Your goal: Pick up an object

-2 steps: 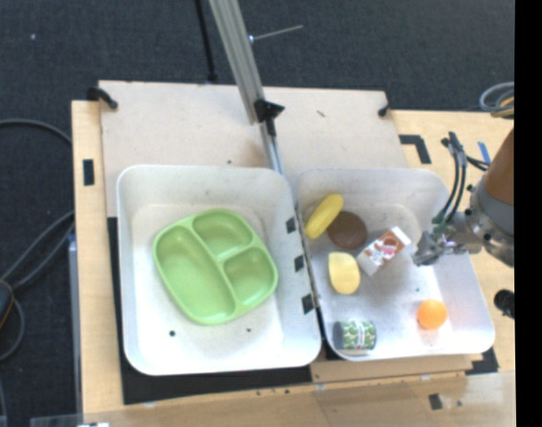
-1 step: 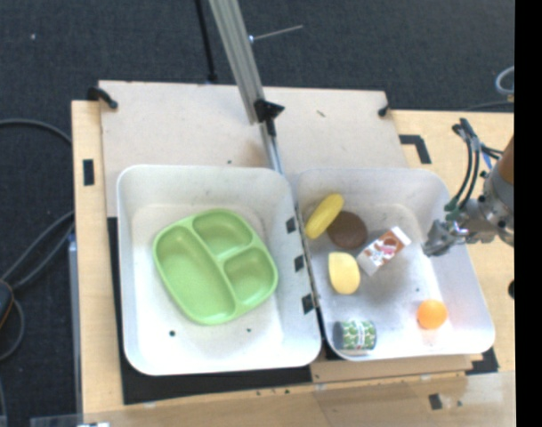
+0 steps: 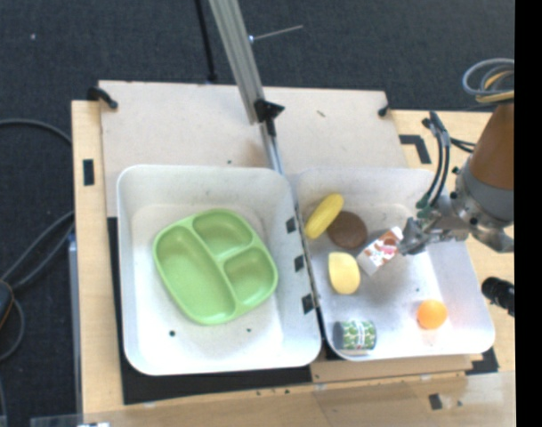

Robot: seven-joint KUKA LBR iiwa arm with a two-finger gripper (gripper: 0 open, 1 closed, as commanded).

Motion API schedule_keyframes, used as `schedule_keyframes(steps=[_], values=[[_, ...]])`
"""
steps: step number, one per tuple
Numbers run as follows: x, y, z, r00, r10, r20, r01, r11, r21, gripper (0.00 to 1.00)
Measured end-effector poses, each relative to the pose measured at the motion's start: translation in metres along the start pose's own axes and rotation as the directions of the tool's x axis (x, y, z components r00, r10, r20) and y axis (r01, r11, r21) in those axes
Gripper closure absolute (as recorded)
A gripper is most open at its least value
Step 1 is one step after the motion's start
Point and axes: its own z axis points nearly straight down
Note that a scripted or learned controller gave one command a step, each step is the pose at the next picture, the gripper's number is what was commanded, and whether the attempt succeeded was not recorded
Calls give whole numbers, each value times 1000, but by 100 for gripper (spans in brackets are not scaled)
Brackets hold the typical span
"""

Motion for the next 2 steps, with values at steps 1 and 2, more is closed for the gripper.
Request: schedule_keyframes(steps=[1,2], values=[[57,-1,12,1000,1,0,-1,1000,2,100],[109,6,5,1000,-1,-1,1,1000,1,100]])
